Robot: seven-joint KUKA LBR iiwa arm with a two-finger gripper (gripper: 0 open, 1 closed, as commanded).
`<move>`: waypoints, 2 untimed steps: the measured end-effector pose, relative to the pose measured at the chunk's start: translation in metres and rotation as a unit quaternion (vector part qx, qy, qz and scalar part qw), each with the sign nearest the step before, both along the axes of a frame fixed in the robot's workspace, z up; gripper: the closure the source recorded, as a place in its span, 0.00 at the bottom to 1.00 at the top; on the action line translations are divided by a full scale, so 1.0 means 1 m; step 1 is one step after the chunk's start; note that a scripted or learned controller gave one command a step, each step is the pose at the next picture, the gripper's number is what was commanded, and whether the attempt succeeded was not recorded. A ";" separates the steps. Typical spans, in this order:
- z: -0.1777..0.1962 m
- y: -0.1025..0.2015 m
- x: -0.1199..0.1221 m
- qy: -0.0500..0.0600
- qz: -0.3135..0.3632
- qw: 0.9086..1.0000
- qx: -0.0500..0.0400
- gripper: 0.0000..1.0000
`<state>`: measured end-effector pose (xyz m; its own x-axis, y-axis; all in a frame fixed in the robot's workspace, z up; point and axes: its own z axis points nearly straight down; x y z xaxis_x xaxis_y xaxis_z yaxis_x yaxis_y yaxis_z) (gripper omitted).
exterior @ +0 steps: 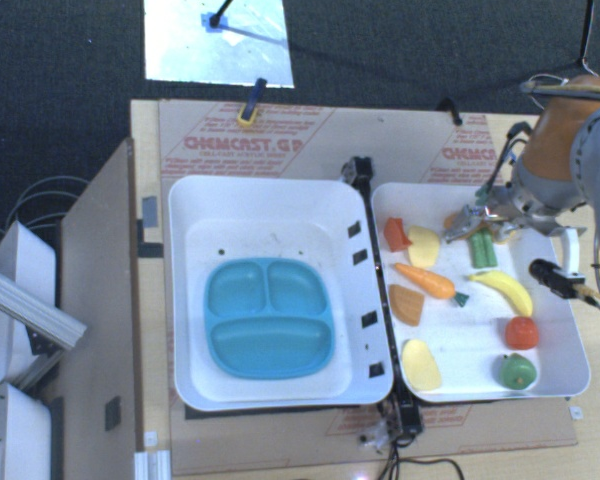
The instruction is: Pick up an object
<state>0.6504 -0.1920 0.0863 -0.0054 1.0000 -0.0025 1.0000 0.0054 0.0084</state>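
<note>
- Low over the far part of the right bin (578, 368), at about one o'clock of that bin's floor, the pincer (477, 221) is seen, reached in from three o'clock on the grey arm (580, 163) with its orange band (558, 133).
- Whether the pincer is open or closed cannot be told from this view, and nothing can be made out as gripped in it.
- A green block (482, 250) is found just at six o'clock of the pincer, so near that touching or apart cannot be settled.
- A pale yellow piece (424, 247) lies at nine o'clock of the green block, with a red-orange piece (396, 234) just beside it, again at nine o'clock.
- A carrot (427, 281) is laid slantwise at the middle of the bin, its green end towards four o'clock.
- An orange-brown wedge (406, 305) sits at seven o'clock of the carrot.
- A banana (504, 289) is placed at three o'clock of the carrot, near the green block.
- A tomato (521, 333) is set at five o'clock of the banana, and a green apple (517, 370) at six o'clock of the tomato.
- A yellow lemon-like piece (421, 364) rests at seven o'clock of the bin floor.
- A blue divided plate (270, 316) is held in the left bin (195, 268).
</note>
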 end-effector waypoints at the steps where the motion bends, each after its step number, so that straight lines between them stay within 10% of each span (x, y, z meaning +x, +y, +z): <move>1: 0.010 0.000 -0.001 0.001 0.001 1.000 0.000 1.00; 2: 0.096 0.080 0.022 -0.002 0.003 1.000 0.001 1.00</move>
